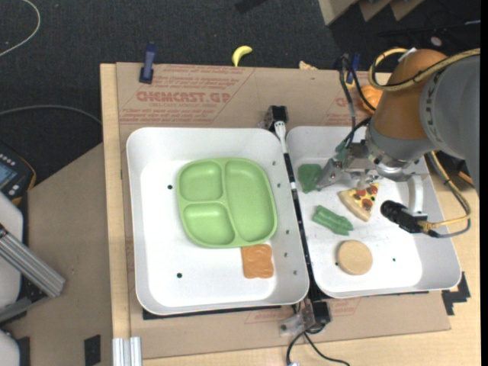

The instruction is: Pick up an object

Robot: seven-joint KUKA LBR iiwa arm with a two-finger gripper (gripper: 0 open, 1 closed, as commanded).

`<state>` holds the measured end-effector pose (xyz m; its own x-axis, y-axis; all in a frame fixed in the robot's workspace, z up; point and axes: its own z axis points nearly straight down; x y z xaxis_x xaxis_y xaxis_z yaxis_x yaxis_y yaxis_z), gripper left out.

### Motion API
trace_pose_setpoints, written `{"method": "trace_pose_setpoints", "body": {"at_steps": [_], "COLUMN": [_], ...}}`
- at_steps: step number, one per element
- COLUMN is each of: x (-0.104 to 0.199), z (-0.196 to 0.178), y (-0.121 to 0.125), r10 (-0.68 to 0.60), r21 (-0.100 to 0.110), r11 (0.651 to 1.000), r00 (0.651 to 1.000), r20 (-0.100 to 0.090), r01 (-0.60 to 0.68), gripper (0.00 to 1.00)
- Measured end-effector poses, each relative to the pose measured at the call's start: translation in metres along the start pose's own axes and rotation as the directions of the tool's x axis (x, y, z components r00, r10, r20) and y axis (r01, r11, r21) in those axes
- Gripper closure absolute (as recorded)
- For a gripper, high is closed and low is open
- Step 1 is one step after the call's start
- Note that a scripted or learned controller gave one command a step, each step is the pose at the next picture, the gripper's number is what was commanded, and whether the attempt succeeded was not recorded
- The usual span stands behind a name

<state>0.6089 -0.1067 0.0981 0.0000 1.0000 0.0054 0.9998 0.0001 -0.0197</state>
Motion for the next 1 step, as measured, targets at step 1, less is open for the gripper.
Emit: {"method": "trace_pose_setpoints", "body": {"at_steps": [1], "x": [-0.0469], "z": [-0.0533], "y": [-0.0304], "r10": [0.004], "r21": [-0.018], "r11": [1.0], "r00": [1.0], "r20": [0.005], "r01": [-0.004], "gripper": [0.0]}}
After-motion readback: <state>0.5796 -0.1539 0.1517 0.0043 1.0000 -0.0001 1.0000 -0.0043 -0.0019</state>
